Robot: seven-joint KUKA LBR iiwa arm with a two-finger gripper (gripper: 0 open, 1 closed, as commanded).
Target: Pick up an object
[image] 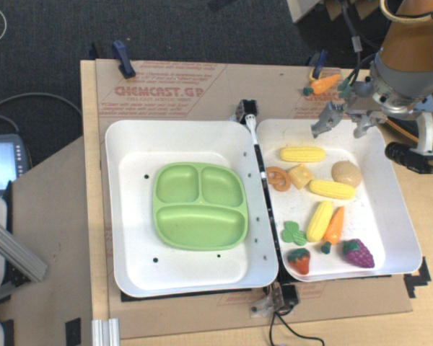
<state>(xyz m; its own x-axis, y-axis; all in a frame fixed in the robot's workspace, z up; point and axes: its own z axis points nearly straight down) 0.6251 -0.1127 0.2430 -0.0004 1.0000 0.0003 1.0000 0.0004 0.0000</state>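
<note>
My gripper [343, 125] hangs open over the far edge of the right bin [397, 215], with nothing between its fingers [323, 126]. In that bin lie several toy foods: a corn cob [302, 153] just below the gripper, a pretzel [278, 178], a cheese cube [299, 175], a tan potato [346, 173], a second corn cob [332, 188], a third corn cob [319, 220], a carrot [335, 224], purple grapes [357, 252], a strawberry [299, 260] and a green leaf [294, 233].
The left bin [123, 193] holds a green divided plate [200, 205]. A toy carrot [323, 85] lies on the cardboard behind the right bin. Blue clamps [123, 58] grip the board's far edge. Cables and the arm's base crowd the far right.
</note>
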